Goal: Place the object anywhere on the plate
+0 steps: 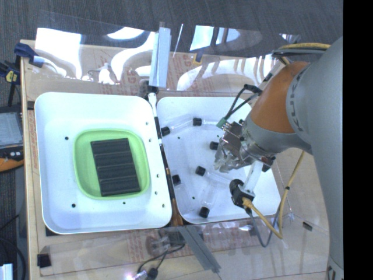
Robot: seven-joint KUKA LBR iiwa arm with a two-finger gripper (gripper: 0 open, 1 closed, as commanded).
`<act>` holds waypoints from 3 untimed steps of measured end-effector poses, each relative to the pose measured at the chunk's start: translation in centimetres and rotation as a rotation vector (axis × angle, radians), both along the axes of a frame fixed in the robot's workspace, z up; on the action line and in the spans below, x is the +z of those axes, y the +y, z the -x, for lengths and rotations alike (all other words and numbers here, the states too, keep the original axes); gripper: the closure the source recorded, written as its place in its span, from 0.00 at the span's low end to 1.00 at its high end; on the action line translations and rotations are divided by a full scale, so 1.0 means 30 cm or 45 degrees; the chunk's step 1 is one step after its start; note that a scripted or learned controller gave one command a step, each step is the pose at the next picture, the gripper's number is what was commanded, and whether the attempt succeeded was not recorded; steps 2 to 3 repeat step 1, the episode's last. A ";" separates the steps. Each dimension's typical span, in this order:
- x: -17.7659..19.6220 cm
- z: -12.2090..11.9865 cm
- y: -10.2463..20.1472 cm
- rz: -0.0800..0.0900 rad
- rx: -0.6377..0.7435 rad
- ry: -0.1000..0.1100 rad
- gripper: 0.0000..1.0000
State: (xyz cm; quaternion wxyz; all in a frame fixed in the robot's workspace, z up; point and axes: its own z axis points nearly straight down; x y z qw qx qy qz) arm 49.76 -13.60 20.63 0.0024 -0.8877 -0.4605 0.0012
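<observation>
Arm: grey KUKA arm (317, 92) with its orange band, the closest thing to the camera, coming in from 3 o'clock and bending down over the right bin.
Claw: the claw (224, 159) hangs low over the middle of the right bin, pointing toward 9 o'clock; its metal tip is blurred against the white floor, so I cannot tell how it is set or whether anything is in it.
Cables: a black plug with a yellow cable (240, 196) dangles just below the wrist, toward 6 o'clock, and thin dark wires (239, 102) loop above it toward 12 o'clock.
Right bin: shallow white bin (192, 203) with small black pegs scattered on its floor and clear, hard-to-read pieces among them.
Left bin: shallow white bin (52, 127), touching the right one along a shared edge at its 3 o'clock side.
Plate: light green plate (81, 156), rounded square, sitting in the middle of the left bin.
Object: dark ribbed rectangular block (115, 167) lying flat on the plate, inside its rim, long side running 12 to 6 o'clock, well apart from the claw.
Worktop: wood-toned worktop (303, 238) under both bins, with a clear panel standing along the 12 o'clock edge.
</observation>
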 end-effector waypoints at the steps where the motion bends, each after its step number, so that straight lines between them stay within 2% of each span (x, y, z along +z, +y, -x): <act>1: 0.000 0.000 0.000 0.000 0.000 0.000 0.00; 3: 0.000 0.000 0.000 0.000 0.000 0.000 0.00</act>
